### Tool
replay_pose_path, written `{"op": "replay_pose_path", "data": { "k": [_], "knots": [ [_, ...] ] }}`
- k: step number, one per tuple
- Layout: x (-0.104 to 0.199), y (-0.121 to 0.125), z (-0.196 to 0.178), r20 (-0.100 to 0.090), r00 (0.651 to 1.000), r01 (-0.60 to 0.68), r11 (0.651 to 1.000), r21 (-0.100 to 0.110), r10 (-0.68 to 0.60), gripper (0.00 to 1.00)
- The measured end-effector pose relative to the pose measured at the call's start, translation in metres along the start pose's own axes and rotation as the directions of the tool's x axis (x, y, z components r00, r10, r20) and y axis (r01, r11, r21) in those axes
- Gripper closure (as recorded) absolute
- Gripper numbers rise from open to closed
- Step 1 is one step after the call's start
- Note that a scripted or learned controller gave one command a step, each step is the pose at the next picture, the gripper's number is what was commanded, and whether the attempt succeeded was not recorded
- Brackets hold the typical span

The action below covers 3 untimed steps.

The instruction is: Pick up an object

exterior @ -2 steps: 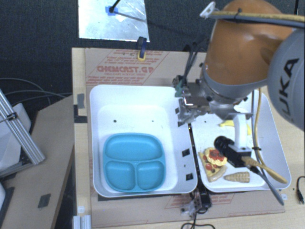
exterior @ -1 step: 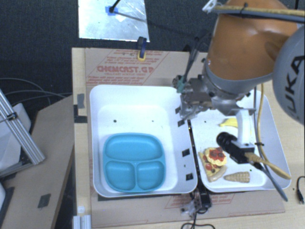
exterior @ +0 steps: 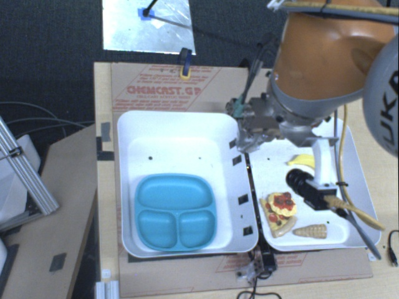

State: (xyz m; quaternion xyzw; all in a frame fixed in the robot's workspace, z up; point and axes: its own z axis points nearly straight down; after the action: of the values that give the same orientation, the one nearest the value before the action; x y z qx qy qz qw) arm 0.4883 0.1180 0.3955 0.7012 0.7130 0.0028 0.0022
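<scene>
Nearest the camera, in the right-hand shallow white bin [exterior: 274, 167], a small tan waffle-patterned toy cone [exterior: 310, 231] lies on its side close to the near wall. Just beside it to the left lies a toy pizza slice with yellow cheese and red topping [exterior: 280, 212]. Across the shared rim, the left-hand shallow white bin [exterior: 174, 136] holds a light blue plastic tray with three compartments [exterior: 176, 212], set flat in its near half. Farther back in the right bin is a small yellow curved piece [exterior: 302, 161], partly hidden by the robot, so what it is cannot be told. Beyond it the pincer [exterior: 246, 132] hangs over the dividing rim between the two bins, towards their far end. Nothing can be seen in it, and whether it is wide or narrow cannot be told. Above it rises the grey arm with its broad orange band [exterior: 324, 42]. Both bins rest on a brown cardboard sheet with red lettering [exterior: 162, 86] spread on the worktop [exterior: 75, 185]. A small blue and yellow clamp [exterior: 185, 64] sits at the sheet's far edge, and a shiny silver square sheet [exterior: 148, 17] lies behind it.
</scene>
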Motion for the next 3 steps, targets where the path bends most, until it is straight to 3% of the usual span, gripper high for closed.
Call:
{"op": "replay_pose_path", "data": {
  "k": [3],
  "knots": [
    [0.000,0.002,-0.032,-0.001,1.000,0.017,1.000,-0.008,-0.017,1.00]
  ]
}}
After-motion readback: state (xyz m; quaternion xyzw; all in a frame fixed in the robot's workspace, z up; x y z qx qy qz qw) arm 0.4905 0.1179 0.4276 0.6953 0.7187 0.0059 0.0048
